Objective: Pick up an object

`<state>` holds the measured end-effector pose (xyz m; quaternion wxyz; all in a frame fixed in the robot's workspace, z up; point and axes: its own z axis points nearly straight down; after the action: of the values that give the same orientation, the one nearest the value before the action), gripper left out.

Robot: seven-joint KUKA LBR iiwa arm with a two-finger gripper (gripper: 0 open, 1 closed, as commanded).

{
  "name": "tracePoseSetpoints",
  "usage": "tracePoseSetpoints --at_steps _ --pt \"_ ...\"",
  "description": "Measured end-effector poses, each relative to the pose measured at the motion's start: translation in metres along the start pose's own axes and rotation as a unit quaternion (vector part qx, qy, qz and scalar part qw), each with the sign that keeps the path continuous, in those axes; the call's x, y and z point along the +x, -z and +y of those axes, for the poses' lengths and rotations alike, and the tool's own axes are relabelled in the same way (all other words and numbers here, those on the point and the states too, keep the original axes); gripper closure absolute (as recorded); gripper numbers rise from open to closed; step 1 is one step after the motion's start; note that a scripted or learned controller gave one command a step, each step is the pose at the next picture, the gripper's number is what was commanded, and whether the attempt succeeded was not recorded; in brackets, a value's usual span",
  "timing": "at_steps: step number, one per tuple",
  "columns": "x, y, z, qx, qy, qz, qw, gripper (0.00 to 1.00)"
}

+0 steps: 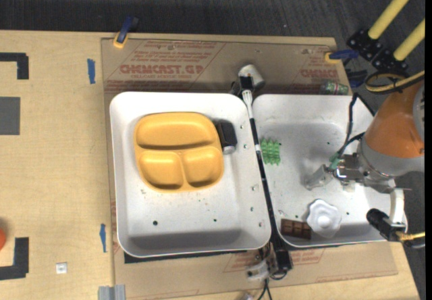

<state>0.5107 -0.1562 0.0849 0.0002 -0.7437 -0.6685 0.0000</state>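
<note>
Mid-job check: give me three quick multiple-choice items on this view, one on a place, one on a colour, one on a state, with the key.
1. Where does the yellow divided tray lie?
A. left bin
B. right bin
C. on the cardboard

2. What colour is the small ridged piece in the right bin?
A. red
B. green
C. blue

3. How does the brown block lie?
A. between the gripper's fingers
B. on the tray
C. loose on the bin floor

Key: 1 A, it sits inside the left bin. 2 B, it shows bright green. 3 C, it rests near the front wall, apart from the gripper.

Blue clamp point(125, 30), bench's upper-left edge
</note>
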Motion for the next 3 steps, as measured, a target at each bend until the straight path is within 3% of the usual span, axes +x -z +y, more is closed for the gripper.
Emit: tracePoseSetpoints --at_steps 1,2,3 --pt "0.037 0.0 0.056 -0.001 -0.01 0.0 0.9999 0.0" --pt "0.029 0.0 0.127 -0.002 0.21 -0.001 0.9777 0.0" --pt "0.042 0.0 0.057 0.0 0.337 0.0 0.9415 0.0"
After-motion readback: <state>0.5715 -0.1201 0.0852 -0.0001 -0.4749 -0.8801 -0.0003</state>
